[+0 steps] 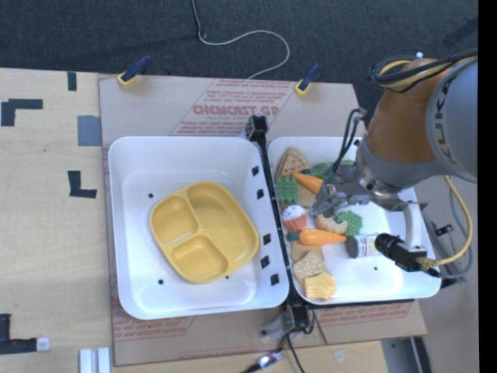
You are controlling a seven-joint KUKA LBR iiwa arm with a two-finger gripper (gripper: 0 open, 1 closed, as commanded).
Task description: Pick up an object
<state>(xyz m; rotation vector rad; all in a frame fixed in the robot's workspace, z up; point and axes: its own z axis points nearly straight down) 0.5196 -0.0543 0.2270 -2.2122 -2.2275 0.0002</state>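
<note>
bench (46, 208): pale wood | bins on cardboard sheet (225, 111) | dark carpet (93, 14)

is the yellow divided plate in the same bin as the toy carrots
No, the yellow plate lies in the left bin, while the carrots lie in the right bin.

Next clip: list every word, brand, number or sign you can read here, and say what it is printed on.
"CHEMCAST GP": red print on the brown board under the two bins.
"KU": start of grey lettering on the arm; the rest is cut off.
Smaller red lines on the board, around that name and along its bottom edge: too blurred to read.
</note>
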